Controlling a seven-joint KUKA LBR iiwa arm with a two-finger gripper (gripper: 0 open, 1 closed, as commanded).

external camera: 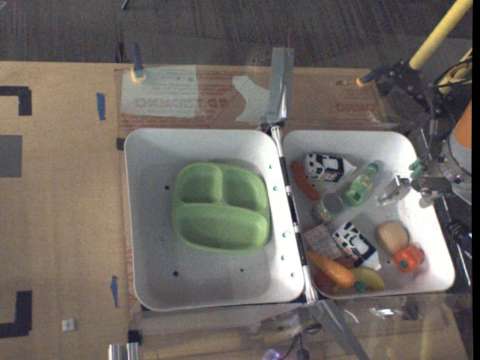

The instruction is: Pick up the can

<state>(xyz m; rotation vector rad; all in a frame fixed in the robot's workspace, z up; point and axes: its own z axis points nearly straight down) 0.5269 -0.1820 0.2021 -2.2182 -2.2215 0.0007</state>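
The can (327, 208) is a small cylinder with a grey top and a greenish side. It stands upright near the left wall of the right bin (427, 223), between a red sausage-like piece (302, 180) and a cow-patterned carton (352, 243). My gripper (395, 192) hangs over the right half of that bin, well to the right of the can and slightly above it in the view. It sits beside a green bottle (361, 184) and above a tan bread roll (391, 237), and nothing shows in its grasp.
A green divided plate (221, 207) lies in the left bin (146, 201). The right bin also holds a second cow-patterned carton (327, 167), a carrot (331, 268), a banana (368, 279) and an orange toy (409, 258). A metal divider (289, 201) separates the bins.
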